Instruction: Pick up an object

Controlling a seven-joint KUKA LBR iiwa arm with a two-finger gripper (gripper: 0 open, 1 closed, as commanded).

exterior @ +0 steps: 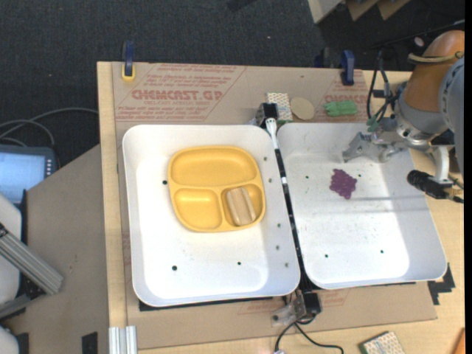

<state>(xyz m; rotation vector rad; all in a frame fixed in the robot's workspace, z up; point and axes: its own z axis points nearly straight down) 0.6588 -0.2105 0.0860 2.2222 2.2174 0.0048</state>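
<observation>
Claw (363, 147): grey, low over the far part of the right bin (413, 249), at the end of the arm (431, 87) that reaches in from the right; nothing shows between its prongs, and whether they are spread or pressed together cannot be told.
Purple object (343, 183): small and lumpy, lying on the right bin's floor just nearer the camera than the claw and slightly to its left, apart from it.
Yellow divided plate (215, 186): in the left bin (147, 220), well to the left of the claw.
Tan block (239, 206): in the plate's near right compartment.
Green item (341, 109): on the board beyond the claw, outside the bins.
Round tan disc (302, 108): on the board, beyond and left of the claw.
</observation>
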